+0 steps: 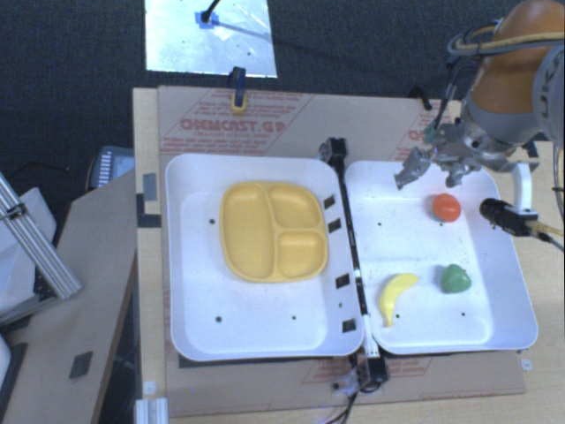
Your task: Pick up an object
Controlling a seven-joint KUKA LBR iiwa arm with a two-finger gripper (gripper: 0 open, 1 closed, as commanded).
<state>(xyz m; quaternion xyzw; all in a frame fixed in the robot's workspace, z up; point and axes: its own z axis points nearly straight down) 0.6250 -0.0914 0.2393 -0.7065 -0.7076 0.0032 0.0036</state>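
Gripper (433, 173) hangs over the right bin's (503, 325) far edge, fingers spread apart, nothing between them. In the right bin: tomato (446, 208) just below the gripper, green item (455, 278) nearer the front, banana (395, 296) front left. Left bin (190, 263) holds a yellow divided plate (272, 231). Board (265, 117) under the bins carries red lettering, looks like "CHEMCAST", remainder unclear.

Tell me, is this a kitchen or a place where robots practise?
Probably a robot lab or test bench, not a kitchen. A grey arm's two-finger gripper hangs over two shallow white plastic bins taped onto cardboard, and the food, like the small yellow toy banana, looks like plastic.
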